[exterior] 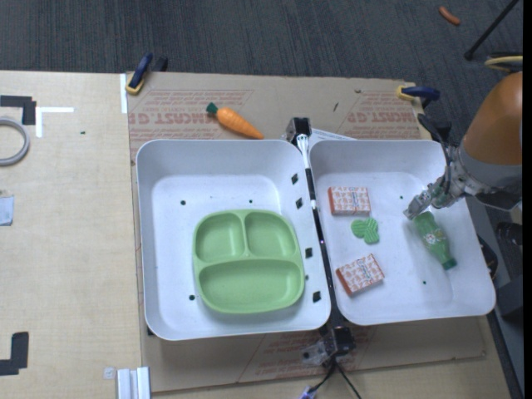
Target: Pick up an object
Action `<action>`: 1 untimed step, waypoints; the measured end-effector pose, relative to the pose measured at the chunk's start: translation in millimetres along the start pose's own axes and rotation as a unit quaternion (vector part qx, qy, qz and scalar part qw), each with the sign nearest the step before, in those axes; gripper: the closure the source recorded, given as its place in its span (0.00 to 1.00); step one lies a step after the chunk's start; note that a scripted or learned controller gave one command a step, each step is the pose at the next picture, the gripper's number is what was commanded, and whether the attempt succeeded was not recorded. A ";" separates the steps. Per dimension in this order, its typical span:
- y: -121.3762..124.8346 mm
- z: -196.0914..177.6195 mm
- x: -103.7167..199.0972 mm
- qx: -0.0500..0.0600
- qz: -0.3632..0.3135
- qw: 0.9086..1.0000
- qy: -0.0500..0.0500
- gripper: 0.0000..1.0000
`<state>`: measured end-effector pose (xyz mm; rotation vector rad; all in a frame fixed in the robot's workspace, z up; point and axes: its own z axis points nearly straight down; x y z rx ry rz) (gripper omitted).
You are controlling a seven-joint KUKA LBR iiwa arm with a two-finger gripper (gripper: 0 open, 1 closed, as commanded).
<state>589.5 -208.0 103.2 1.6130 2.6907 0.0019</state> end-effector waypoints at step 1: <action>53.5 -77.5 43.5 0.001 -0.015 1.000 0.000 1.00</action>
